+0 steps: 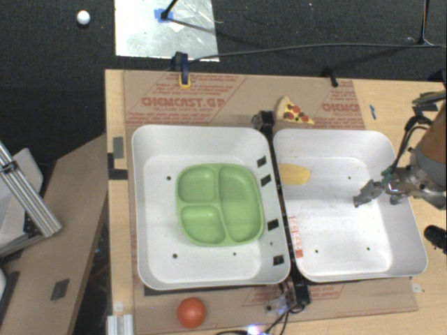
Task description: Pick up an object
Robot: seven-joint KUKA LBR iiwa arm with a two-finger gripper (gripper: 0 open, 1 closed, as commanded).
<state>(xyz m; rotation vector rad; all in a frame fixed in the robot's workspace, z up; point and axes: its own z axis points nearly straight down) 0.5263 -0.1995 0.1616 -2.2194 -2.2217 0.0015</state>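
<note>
Risk: gripper [364, 195] (finger state impossible to tell) sits well apart from the yellow piece [295, 174], so closing catches nothing.

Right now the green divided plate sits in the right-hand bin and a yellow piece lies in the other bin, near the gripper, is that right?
Not quite. The camera view shows the green divided plate in the left bin, not the right-hand one. The yellow piece lies in the other bin, the right one, where the gripper reaches in.
</note>
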